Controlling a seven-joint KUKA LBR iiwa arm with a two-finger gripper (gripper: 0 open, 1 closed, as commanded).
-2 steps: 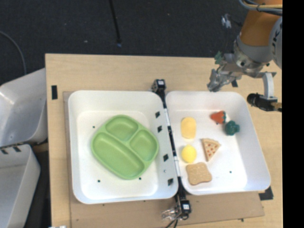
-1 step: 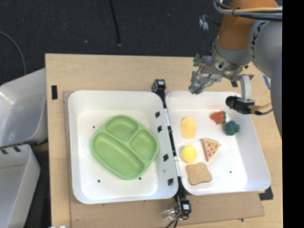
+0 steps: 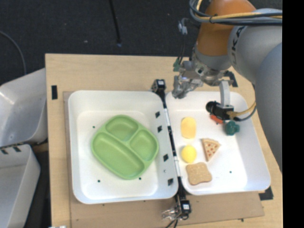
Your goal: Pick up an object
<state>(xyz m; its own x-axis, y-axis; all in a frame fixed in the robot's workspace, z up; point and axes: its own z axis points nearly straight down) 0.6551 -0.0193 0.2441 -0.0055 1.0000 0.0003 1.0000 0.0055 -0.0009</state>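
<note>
Green plate (image 3: pixel 124 146) in left bin (image 3: pixel 85 103); toast (image 3: pixel 198 173), pizza slice (image 3: pixel 210 148), yellow ball (image 3: pixel 189 153) (just beside toast) in right bin (image 3: pixel 240 165).

The arm (image 3: pixel 259 46) is smooth grey, with a rounded orange band (image 3: pixel 216 30) just above the gripper (image 3: pixel 181 90), which is dull metal; bundled cables (image 3: pixel 237 17) loop over the band.

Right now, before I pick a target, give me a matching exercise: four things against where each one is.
1 plate
2 bread slice
3 pizza slice
4 gripper

A over the far left corner of the right bin
B in the left bin
C right bin, nearest its front rim
D just right of the yellow ball

Pairs: 1-B, 2-C, 3-D, 4-A
</note>
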